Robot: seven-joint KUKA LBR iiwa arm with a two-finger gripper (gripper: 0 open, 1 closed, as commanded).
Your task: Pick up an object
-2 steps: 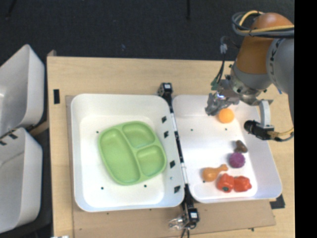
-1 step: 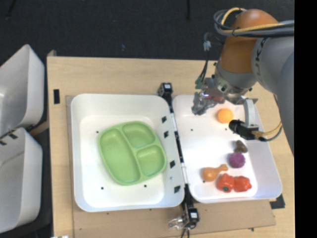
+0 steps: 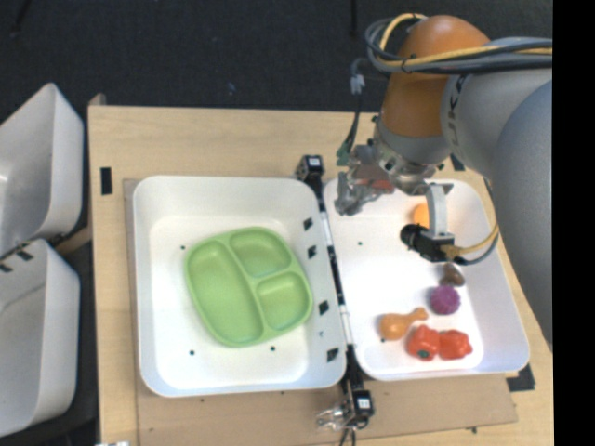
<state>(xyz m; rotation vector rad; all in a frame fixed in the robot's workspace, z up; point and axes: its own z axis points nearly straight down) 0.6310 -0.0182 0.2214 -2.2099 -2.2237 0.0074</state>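
Approach step: my pincer [image 3: 358, 193], jaw state I cannot tell, hangs at the right white bin's [image 3: 497, 337] far-left corner; next, descend onto the purple round toy [image 3: 445, 299].

You have two smooth white plastic bins [image 3: 153, 277] on a matt, pale wooden bench [image 3: 112, 147]. Left of their shared rim lies a green compartment tray [image 3: 246, 286] of satiny plastic. The toy food right of that rim, a purple fruit [image 3: 445, 299] and red pepper [image 3: 437, 344], looks like glossy plastic.
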